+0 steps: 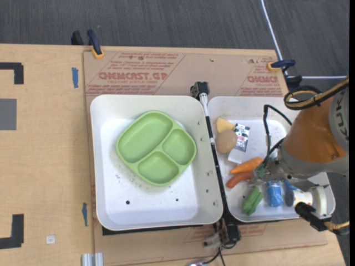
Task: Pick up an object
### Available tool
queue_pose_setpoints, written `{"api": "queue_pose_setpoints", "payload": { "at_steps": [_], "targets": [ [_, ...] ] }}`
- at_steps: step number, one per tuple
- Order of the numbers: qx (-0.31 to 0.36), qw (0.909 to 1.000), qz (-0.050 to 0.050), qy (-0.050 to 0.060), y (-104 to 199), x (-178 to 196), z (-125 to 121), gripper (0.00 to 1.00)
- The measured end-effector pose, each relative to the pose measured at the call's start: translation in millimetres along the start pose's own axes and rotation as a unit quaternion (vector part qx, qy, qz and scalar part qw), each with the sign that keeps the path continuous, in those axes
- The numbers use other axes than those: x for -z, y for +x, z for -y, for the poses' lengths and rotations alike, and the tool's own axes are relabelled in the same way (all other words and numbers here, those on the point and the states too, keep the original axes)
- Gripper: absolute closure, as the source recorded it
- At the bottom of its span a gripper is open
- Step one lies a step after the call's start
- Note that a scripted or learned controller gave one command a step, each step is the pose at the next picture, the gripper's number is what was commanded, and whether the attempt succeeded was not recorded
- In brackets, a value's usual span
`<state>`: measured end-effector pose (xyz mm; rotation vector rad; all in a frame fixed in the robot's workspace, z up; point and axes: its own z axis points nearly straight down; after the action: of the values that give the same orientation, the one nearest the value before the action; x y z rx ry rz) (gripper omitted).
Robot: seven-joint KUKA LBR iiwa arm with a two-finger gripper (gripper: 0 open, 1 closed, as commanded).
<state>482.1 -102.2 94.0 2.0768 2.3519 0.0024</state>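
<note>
Gripper (265,173) low over right bin (277,107), near front edge, at carrot (244,168); grip state cannot be told. Nothing seen lifted; pick judged not yet done.

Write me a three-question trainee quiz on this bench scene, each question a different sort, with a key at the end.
1. True or false: the green divided plate lies in the left bin.
2. Multiple choice: which thing lies nearest the gripper? A) the green plate B) the orange carrot C) the yellow clamp
3. Fill in: the arm comes in from the view's ____ side, over the right bin.

Key:
1. True.
2. B; the carrot lies just left of the gripper, with the green vegetable and blue item below it.
3. Right.
</note>
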Motion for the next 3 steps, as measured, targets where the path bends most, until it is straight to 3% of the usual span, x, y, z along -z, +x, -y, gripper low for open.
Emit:
{"api": "queue_pose_setpoints", "payload": {
  "at_steps": [1,3],
  "targets": [
    [0.000,1.0000,0.000,0.000,0.2,-0.1,0.0,0.00],
    [0.012,0.9999,0.000,0.000,-5.1,-9.1,-81.9,0.00]
  ]
}}
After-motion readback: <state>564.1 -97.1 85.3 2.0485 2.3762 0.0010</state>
